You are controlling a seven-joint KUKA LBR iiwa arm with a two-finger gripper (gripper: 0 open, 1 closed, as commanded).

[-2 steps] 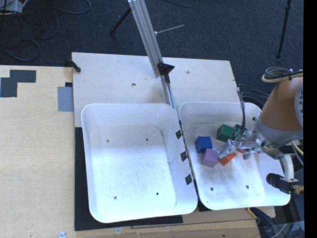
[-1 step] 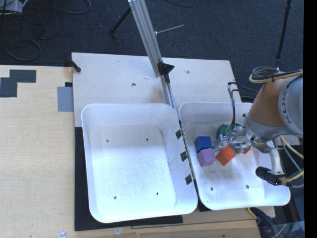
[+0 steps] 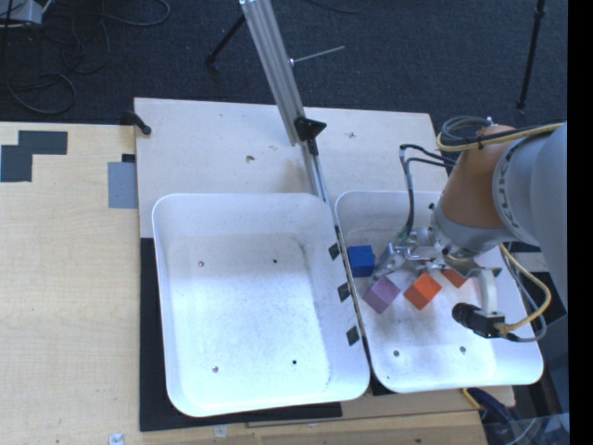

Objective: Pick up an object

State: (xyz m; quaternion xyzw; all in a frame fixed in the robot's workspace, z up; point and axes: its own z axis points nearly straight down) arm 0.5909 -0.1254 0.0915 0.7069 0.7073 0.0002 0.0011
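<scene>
Pincer (image 3: 409,265) over orange block (image 3: 423,290); finger state could not be told. Block judged light, rigid; grip flat sides.

The arm (image 3: 519,179) is cut off by the right edge of the view, so its upper links are not seen. The gripper (image 3: 414,260) is partly covered by the wrist, and its parts are too small and tangled with cables to be made out. A red block (image 3: 455,277) is largely hidden beneath the wrist. The right bin (image 3: 463,374) has its far right rim covered by the arm.
</scene>
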